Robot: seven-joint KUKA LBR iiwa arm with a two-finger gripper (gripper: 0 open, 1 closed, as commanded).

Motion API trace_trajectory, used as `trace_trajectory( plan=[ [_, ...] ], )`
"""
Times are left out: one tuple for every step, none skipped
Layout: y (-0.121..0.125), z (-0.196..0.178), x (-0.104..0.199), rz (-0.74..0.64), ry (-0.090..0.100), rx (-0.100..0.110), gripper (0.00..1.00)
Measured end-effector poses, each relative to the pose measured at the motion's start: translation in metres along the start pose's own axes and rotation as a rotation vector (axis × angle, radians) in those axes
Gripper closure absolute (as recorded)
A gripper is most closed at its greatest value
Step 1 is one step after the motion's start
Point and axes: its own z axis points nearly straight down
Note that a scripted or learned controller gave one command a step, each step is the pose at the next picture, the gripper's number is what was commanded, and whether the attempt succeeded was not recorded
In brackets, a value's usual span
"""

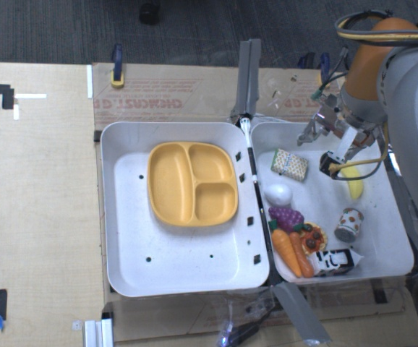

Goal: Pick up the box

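A: So, where is the box [290, 164] sitting?

B: In the right bin [390, 215], toward its upper left part. It is a small box with a green-and-white pattern, lying a little tilted on the bin's floor, just above a white egg-shaped thing [278, 193].

A: And the arm?

B: The arm [404, 85] comes in from the upper right of the frame, grey with an orange band. Its gripper [332, 139] hangs over the upper middle of the right bin, to the right of the box and apart from it. Whether the jaws are wide or narrow, I cannot tell: cables and dark parts crowd the spot. Nothing shows between them.

A: What else is in that bin?

B: A yellow banana [354, 185] lies just below and to the right of the gripper. Lower down on the right stands a small can [348, 224], tilted. At the lower left are purple grapes [287, 217], two orange carrots [293, 253] and a black-and-white packet [335, 261] beside them.

A: And the left bin?

B: The left bin [122, 215] holds a yellow divided plate [192, 183] with three sections, lying in its upper middle part. Both bins rest on a table [35, 194] of pale wood, with a brown cardboard sheet [173, 92] along the top edge behind them.
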Motion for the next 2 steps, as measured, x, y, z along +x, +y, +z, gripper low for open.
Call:
trace_trajectory(
  plan=[
    [-0.018, 0.034, 0.027, 0.138, -0.003, 0.000, 0.00],
    [-0.017, 0.023, 0.028, 0.135, 0.002, -0.007, 1.00]
  ],
)
